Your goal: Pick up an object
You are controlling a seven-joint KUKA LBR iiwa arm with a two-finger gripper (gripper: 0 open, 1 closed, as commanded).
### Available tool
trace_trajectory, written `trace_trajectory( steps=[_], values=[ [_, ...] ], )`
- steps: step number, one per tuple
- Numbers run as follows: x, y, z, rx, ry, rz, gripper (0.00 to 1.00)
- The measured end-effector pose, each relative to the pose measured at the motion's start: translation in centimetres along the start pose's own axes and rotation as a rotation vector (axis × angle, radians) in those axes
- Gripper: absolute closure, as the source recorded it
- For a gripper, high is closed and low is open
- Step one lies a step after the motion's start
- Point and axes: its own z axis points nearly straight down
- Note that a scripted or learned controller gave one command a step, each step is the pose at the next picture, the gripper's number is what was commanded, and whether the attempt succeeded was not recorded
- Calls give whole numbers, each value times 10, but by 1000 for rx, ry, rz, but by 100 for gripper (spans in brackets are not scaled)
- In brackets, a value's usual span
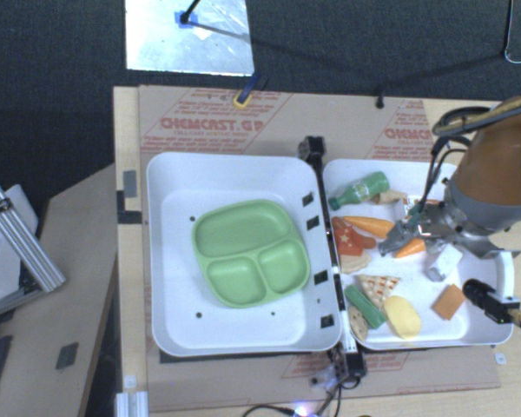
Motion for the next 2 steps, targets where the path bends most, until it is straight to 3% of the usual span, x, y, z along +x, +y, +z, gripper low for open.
trace_trajectory(
  steps=[2],
  values=[
    [7,3,95,-2,1,2,0]
  ],
)
